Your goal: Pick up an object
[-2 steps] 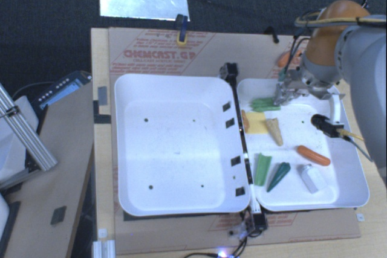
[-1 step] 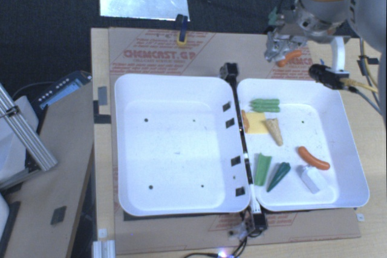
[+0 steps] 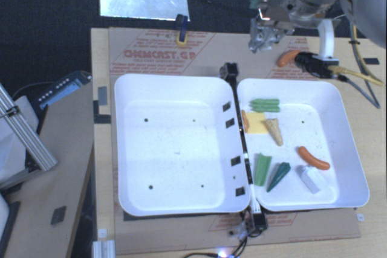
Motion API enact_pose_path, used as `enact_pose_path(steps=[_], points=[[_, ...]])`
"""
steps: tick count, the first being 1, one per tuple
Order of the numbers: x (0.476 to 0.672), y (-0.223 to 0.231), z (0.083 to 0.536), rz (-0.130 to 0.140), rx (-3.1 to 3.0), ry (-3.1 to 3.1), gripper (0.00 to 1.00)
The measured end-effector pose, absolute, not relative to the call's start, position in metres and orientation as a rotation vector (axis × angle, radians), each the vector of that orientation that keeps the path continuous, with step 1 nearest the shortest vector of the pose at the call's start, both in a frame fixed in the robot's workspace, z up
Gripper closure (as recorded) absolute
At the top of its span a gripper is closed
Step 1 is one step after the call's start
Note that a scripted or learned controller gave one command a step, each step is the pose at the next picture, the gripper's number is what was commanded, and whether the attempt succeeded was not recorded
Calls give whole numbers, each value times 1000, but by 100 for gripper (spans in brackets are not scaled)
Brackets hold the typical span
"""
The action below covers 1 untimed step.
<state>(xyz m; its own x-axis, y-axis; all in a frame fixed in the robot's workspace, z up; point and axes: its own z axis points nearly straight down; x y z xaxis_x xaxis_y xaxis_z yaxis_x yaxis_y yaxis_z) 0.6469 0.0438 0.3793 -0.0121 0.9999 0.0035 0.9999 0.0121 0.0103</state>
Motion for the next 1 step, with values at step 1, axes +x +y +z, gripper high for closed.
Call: enact_pose_path(steps=[1], points=[[622,95,448,14,2207,2231,100]])
